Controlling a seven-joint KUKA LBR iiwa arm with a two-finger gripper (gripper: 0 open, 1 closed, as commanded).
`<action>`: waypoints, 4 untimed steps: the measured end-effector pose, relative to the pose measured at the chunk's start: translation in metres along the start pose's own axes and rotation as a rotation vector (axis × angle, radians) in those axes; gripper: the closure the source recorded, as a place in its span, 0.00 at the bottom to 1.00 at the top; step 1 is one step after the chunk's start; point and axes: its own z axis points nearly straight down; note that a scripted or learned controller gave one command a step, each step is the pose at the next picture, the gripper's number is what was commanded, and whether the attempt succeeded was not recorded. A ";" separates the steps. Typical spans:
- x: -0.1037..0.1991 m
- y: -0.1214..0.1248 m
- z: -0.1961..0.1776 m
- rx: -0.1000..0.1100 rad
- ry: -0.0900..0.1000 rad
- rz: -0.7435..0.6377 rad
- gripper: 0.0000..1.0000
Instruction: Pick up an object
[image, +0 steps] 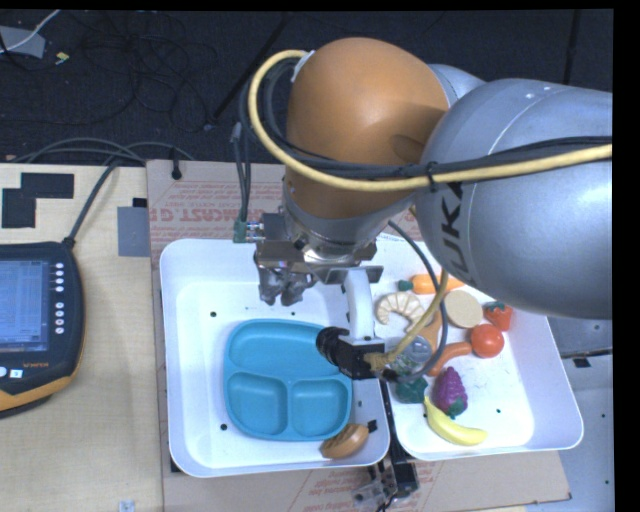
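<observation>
- The bench (100, 420) has a pale wood-coloured top, with a sheet of brown cardboard (200, 205) laid flat across its middle.
- Two shallow white bins sit side by side on the cardboard, their inner rims touching: the left bin (190, 330) lies mostly below and to the left of the fingers, the right bin (545, 400) off to their right.
- A control pendant (35, 320) with a lit screen rests on the bare bench, well to the left of the fingers.
- A grey square patch (132, 230) lies beside the cardboard's left edge.
</observation>
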 end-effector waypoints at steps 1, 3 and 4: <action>-0.035 -0.053 -0.035 -0.016 0.008 0.001 1.00; 0.040 -0.053 0.016 -0.023 0.015 -0.015 1.00; -0.014 0.055 0.043 -0.020 0.005 0.004 1.00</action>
